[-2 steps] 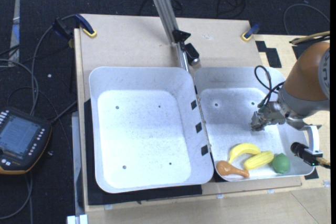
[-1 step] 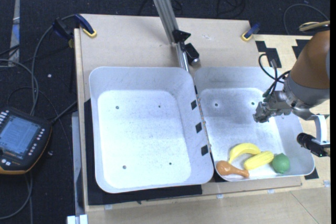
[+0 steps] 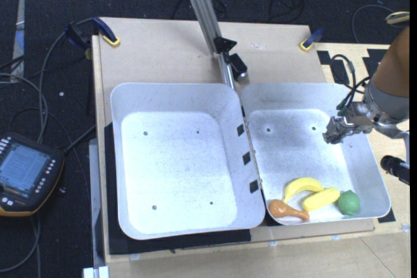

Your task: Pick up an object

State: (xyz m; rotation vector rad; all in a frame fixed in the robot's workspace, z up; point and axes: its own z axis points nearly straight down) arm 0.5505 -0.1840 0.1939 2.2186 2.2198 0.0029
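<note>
In the right bin [image 3: 293, 127], near its front edge, lie two yellow bananas [image 3: 311, 193], an orange pear-shaped piece [image 3: 287, 209] and a green round fruit [image 3: 349, 203], all close together. The gripper [image 3: 332, 133] hangs over the right bin's right side, well behind the fruit and apart from it. The grey arm with its orange band comes in from the right edge. Nothing shows between the gripper and the bin floor.
The left bin [image 3: 176, 159] stands beside the right one, joined at a dark seam with clips [image 3: 247, 156]. A slanted metal pole [image 3: 205, 6] rises behind the bins. Clamps [image 3: 107, 32] sit at the bench's back corners. A handheld pendant [image 3: 23, 172] lies at the far left.
</note>
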